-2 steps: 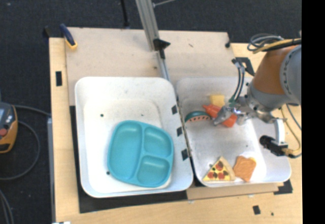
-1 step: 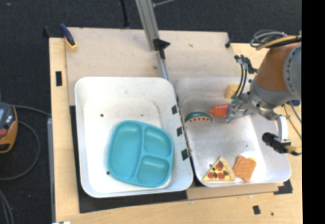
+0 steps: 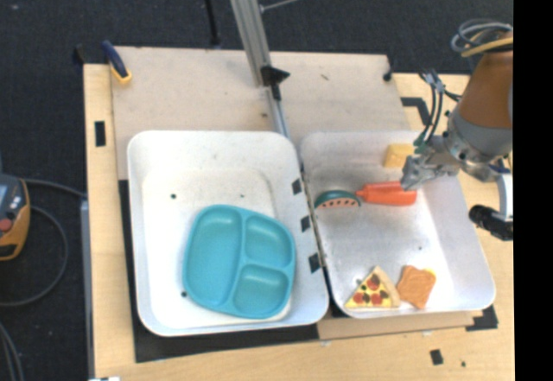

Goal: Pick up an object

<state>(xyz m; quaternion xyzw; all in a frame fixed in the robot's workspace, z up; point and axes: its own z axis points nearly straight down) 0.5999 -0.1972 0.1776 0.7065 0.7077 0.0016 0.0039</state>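
Observation:
The right bin holds an orange carrot-like piece, a watermelon slice, a yellow cheese block, a pizza slice and a brown toast piece. My gripper hangs over the right end of the carrot piece, just below the cheese block. The arm comes in from the right with its orange band above the wrist. The fingertips are hidden against the carrot piece, and I cannot see whether they hold anything.
The left bin holds a blue divided plate. An aluminium post rises from the bench behind the bins. Cables loop near the arm at the right.

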